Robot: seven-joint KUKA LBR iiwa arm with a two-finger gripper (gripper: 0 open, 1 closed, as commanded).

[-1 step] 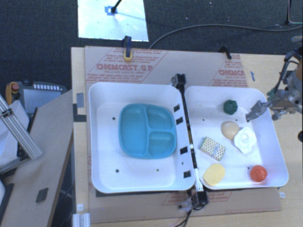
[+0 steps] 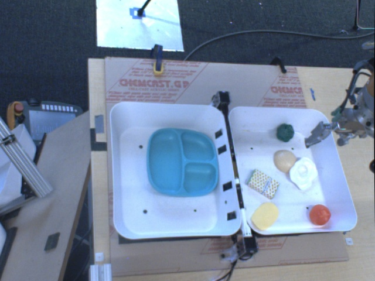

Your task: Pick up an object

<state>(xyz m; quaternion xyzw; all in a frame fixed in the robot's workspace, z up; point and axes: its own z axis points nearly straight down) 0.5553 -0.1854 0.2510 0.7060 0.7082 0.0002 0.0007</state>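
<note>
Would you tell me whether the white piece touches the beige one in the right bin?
Touching: the camera view shows the white piece overlapping the beige one's edge, no gap.

I count two white bins (image 2: 176, 113): one blue divided plate (image 2: 181, 161) in the left, six small objects (image 2: 285, 132) in the right, by my gripper (image 2: 319, 134).

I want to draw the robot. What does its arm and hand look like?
Draw the gripper as grey metal with a pale, shiny tip. Behind it sits a chunky grey block with dark cables looping around it, and the arm is partly cut off by the picture's edge.
</note>
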